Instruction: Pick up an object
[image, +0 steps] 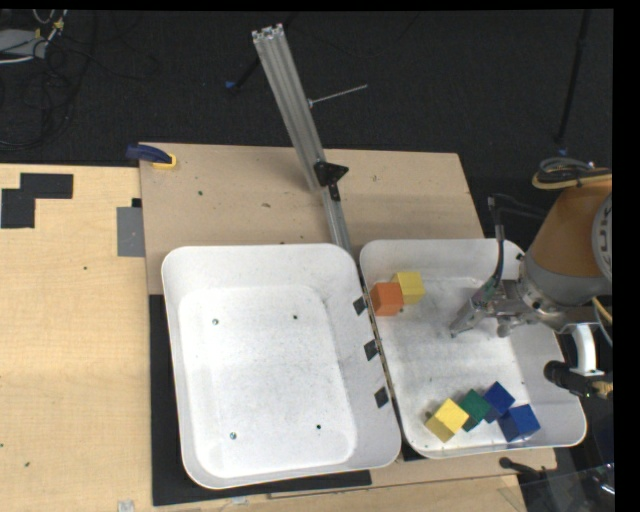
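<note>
The grey arm with its orange band reaches in from the right of the frame, and its two-finger hand (478, 318) hangs low over the middle of the right-hand shallow white bin (440, 258), fingers spread apart with nothing between them. To its left, near the bin's left wall, an orange cube (387, 298) touches a yellow cube (409, 287). At the bin's lower edge cluster another yellow block (447, 419), a green block (474, 410) and two blue blocks (508, 411); the left-hand white bin (200, 262) sits beside it on the bench (250, 195).
</note>
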